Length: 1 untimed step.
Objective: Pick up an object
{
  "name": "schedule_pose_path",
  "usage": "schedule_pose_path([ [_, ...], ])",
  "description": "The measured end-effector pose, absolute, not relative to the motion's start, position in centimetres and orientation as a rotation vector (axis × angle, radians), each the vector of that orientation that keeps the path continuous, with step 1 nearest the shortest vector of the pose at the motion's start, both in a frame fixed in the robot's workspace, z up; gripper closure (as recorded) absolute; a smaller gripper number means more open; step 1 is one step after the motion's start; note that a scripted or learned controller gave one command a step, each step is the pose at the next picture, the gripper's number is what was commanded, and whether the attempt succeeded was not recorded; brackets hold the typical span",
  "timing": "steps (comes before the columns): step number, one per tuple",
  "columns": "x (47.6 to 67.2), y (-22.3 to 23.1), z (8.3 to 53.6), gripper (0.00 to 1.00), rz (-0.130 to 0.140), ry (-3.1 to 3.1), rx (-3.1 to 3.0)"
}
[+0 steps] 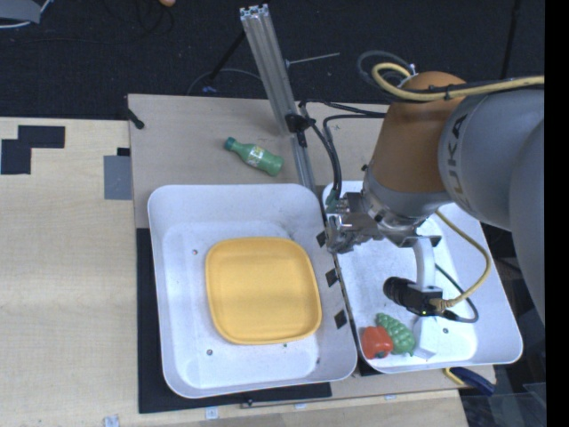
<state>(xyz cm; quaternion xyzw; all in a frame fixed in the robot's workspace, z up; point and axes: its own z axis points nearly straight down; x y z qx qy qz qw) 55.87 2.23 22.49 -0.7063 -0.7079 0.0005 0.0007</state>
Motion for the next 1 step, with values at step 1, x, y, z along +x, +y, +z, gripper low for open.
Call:
schedule_pose_path([
  [1, 58.18, 7.24, 22.9, 1.0, 0.001, -2.224, -2.219],
])
